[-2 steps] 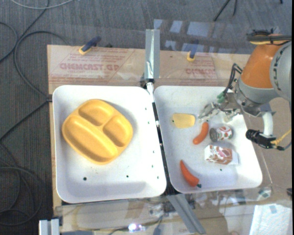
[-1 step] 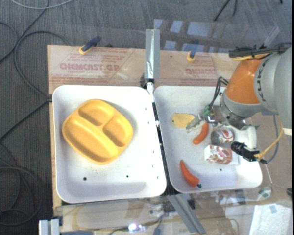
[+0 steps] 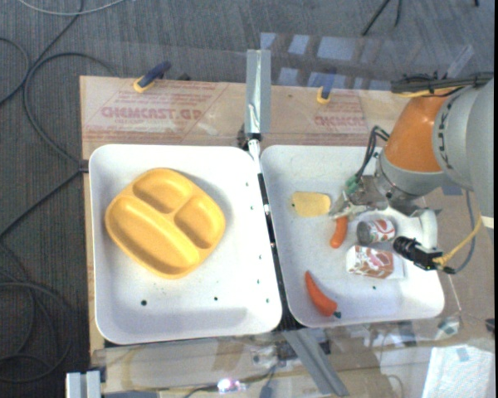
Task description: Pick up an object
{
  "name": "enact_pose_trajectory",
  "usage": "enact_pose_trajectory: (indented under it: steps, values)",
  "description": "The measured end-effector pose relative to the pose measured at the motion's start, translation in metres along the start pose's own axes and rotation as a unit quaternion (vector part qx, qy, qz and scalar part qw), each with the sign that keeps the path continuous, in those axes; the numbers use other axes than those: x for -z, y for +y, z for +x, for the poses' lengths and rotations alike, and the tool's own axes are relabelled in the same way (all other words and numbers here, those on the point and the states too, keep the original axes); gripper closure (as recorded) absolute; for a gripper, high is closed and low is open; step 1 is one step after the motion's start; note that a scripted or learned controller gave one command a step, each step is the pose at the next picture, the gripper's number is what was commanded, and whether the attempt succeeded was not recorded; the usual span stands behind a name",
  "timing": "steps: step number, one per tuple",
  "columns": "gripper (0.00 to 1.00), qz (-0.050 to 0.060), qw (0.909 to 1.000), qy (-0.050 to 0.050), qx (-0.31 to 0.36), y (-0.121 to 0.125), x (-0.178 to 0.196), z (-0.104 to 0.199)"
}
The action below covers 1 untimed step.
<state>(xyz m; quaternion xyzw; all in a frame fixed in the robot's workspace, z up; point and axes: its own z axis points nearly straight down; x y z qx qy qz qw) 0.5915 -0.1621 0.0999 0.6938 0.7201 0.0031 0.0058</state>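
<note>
Carrots: one [image 3: 339, 231] lies mid-bin in the right bin [image 3: 315, 293], just at seven o'clock of the gripper [image 3: 354, 196]; jaw state cannot be told. Another carrot [image 3: 319, 295] rests toward six o'clock, a yellow slice [image 3: 311, 204] at nine. The left bin [image 3: 116, 305] holds a yellow divided tray [image 3: 166, 220].

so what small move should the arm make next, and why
Probably a short descent onto the small orange carrot-shaped piece. The claw hangs in the right white bin just above that piece's upper end, and nothing shows between its tips, so the pick is not yet made. The yellow sectioned plate lies in the other bin.
</note>
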Motion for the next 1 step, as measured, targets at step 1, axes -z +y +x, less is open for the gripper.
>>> enact_pose_trajectory:
  steps: [1]
  values:
    - [1.0,0.007,0.9989,0.001,-0.047,0.0238,0.1027,0.0379]
